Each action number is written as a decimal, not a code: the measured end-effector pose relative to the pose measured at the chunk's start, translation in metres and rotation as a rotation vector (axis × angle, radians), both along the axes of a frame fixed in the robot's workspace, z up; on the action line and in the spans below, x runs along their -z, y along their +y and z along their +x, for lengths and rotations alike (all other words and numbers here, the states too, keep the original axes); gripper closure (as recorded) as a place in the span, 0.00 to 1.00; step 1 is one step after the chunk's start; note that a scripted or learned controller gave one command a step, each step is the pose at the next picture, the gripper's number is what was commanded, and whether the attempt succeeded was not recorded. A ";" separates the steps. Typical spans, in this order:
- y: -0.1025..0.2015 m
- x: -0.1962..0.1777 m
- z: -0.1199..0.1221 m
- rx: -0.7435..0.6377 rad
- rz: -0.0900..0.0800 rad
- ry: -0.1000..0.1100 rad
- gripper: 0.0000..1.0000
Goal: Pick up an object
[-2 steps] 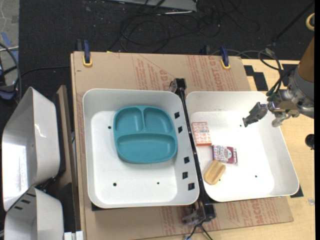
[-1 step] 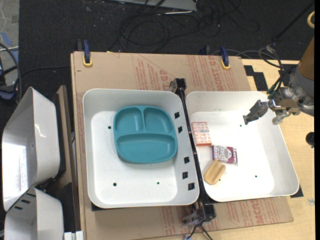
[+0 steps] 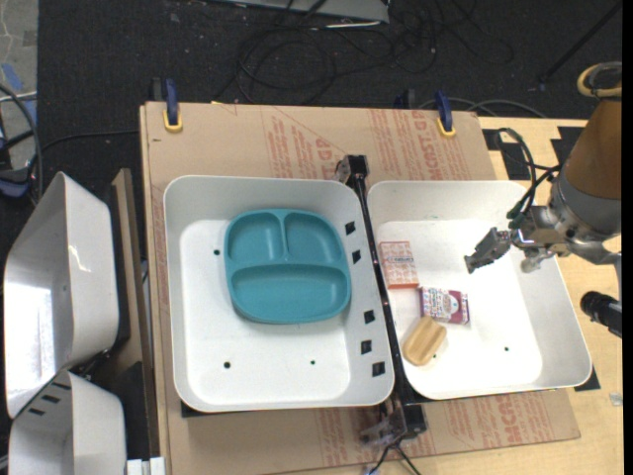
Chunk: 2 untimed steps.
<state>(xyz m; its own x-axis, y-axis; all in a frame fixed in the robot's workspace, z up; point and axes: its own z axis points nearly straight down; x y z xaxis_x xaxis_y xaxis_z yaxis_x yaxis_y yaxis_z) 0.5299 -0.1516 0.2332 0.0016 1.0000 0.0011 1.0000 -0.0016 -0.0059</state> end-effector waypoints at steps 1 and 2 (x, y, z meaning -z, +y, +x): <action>0.009 0.057 0.004 -0.001 0.001 0.000 0.00; 0.014 0.121 0.003 0.000 0.001 0.001 0.00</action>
